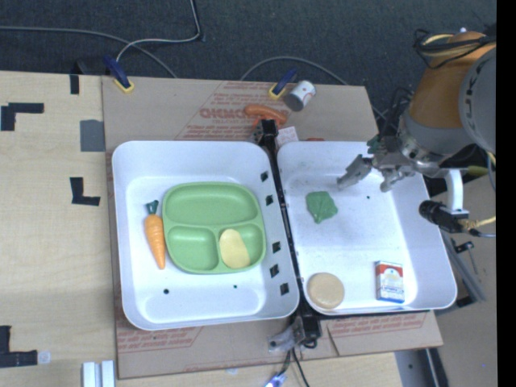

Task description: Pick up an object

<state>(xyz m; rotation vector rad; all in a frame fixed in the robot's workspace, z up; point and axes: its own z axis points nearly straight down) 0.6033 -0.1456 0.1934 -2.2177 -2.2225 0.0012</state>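
My gripper (372,177) hangs over the upper right part of the right bin (355,240), open, with nothing between its fingers (351,172). A green leafy piece (322,206) lies in that bin to the lower left of the gripper, apart from it. A tan round bun (326,290) sits near the bin's front edge. A small red and white box (389,281) lies at the front right. In the left bin (141,297) a green divided plate (214,226) holds a yellow piece (235,248), and an orange carrot (155,239) lies beside the plate.
The arm (451,95) enters from the upper right. A black divider (278,216) with clips runs between the bins. An orange object (266,112) and a grey cylinder (300,94) lie on the cardboard behind the bins. Cables run across the dark floor.
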